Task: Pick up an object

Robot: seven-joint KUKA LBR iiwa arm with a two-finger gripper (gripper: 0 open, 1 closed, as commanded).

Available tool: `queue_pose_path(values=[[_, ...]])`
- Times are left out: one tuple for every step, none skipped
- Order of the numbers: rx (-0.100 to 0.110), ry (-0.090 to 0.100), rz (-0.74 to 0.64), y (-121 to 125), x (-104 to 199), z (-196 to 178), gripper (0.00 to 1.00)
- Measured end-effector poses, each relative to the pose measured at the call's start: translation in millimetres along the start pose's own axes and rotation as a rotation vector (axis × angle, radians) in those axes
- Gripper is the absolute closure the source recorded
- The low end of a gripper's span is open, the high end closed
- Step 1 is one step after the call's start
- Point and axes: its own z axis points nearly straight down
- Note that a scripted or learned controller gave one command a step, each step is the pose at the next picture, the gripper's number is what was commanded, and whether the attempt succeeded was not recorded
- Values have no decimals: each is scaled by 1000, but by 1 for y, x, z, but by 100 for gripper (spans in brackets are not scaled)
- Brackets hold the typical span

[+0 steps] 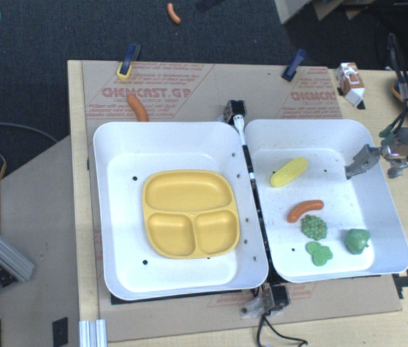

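Note:
The right bin (377, 194) holds a yellow corn cob (289, 171), an orange-red sausage (305, 209), a broccoli floret (314, 227), a small green piece (320, 253) and a green pepper (357, 241). My gripper (375, 162) hangs over the right bin's upper right part, close to its right wall. It is to the right of the corn cob and apart from it. Nothing shows in its grasp. The rest of the arm runs off the right edge.
A yellow divided plate (189, 212) lies in the left bin (117, 150). An orange sausage (138, 108) rests on the board behind the left bin, another (173, 13) on the dark floor. Clamps (126, 62) (294, 65) grip the board's far edge; a small box (350, 82) sits at the back right.

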Motion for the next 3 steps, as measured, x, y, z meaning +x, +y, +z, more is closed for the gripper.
queue_pose_path(values=[[-13,-3,-4,2,0,-7,0],[-6,0,-3,8,-1,55,0],[-6,0,-4,16,-5,103,0]])
